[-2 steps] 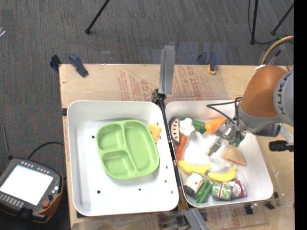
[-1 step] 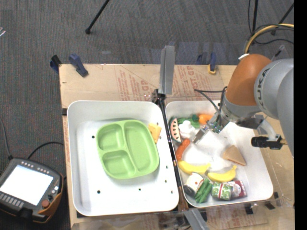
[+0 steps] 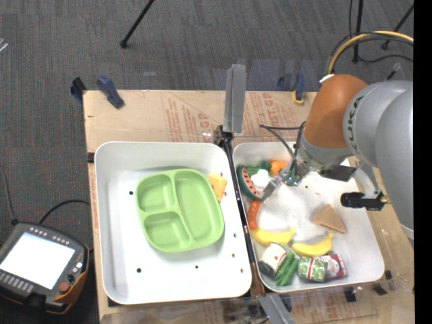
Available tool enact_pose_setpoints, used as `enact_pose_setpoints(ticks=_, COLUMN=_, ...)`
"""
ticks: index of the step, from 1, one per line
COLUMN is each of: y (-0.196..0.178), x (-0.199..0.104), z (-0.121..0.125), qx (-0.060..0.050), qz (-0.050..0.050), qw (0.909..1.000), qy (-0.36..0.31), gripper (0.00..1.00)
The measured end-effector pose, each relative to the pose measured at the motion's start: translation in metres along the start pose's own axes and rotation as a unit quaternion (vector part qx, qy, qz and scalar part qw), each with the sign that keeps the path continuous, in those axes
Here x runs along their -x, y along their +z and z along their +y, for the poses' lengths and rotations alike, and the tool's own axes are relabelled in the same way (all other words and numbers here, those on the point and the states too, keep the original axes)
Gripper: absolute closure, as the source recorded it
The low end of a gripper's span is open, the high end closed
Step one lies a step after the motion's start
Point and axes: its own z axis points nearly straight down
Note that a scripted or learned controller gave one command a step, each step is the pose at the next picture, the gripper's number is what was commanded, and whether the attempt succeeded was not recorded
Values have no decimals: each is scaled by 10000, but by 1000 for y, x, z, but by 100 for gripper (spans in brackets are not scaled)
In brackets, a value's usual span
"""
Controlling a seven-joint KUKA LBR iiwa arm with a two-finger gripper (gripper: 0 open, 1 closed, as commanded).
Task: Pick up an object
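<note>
Toy food crowds the right bin [image 3: 370,245], and the gripper [image 3: 275,185] hangs low over its upper-left corner, beside the watermelon slice [image 3: 248,182] and the red-and-white piece [image 3: 260,177]. Nothing sits between its fingers, though whether they are spread or closed cannot be told. It looks like the approach step: next it needs a straight descent onto a single piece.

We see a teach pendant [image 3: 37,265] on the grey carpet at lower left, screen lit pale, cable trailing off left. Blue clamps [image 3: 109,90] grip the bench's far edge. A grey upright post [image 3: 235,105] stands behind the bins' divide. Tripod leg [image 3: 140,15] crosses the carpet up top. Yellow hose [image 3: 368,40] loops at upper right.
</note>
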Motion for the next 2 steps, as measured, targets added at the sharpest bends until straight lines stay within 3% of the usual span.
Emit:
enact_pose_setpoints(ticks=1, y=-1, x=-57, z=-58, qx=65, qz=-33, qw=9993, qy=379, gripper=0)
enact_pose_setpoints(ticks=2, y=0, x=-80, z=-92, qx=68, qz=-29, qw=9962, qy=867, gripper=0)
